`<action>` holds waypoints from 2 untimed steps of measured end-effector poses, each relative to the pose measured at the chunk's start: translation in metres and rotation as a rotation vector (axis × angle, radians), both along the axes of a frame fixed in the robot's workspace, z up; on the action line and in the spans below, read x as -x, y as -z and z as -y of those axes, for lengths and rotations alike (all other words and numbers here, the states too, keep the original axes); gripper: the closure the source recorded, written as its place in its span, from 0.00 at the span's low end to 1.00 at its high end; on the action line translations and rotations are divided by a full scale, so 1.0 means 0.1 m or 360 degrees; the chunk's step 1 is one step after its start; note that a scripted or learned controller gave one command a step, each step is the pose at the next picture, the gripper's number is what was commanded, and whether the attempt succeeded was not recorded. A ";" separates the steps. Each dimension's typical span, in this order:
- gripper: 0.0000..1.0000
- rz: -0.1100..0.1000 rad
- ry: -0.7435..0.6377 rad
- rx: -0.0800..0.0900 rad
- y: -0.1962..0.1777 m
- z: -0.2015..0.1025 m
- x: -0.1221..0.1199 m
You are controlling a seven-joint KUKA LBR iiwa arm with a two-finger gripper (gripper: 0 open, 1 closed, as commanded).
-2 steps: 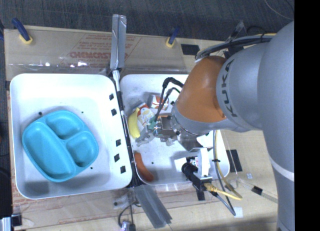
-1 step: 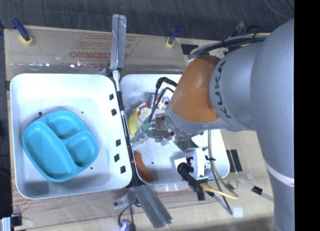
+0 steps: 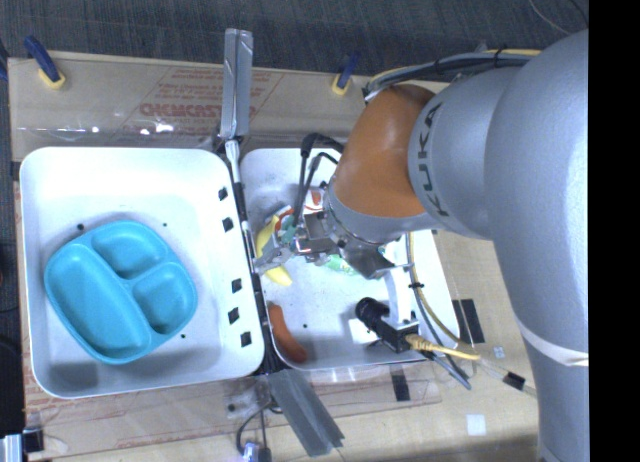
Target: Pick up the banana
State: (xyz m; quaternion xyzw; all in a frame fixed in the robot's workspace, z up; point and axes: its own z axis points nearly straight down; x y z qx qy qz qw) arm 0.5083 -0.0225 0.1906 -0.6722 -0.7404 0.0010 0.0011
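The yellow banana [image 3: 268, 246] lies in the right bin [image 3: 262, 172] near its left wall, partly hidden under the arm's wrist; one end pokes out lower down near the bin floor. My gripper [image 3: 291, 233] hangs low over the banana, right beside it, at the end of the orange-banded wrist. The bulky arm covers most of the bin's middle and right side, so the contact between gripper and banana is hidden.
A blue three-part plate [image 3: 118, 290] lies in the left bin [image 3: 60, 180]. An orange-brown sausage-like item [image 3: 285, 337] rests at the right bin's front left. Green and red bits [image 3: 335, 264] show beside the gripper. A metal divider bar [image 3: 236, 80] runs between the bins.
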 end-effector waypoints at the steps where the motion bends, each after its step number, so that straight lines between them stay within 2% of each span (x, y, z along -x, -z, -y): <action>1: 0.00 0.0002 -0.0190 0.0000 0.00 -0.24 -0.03; 2: 0.00 -0.0004 -0.0061 -0.0002 -0.06 0.05 0.23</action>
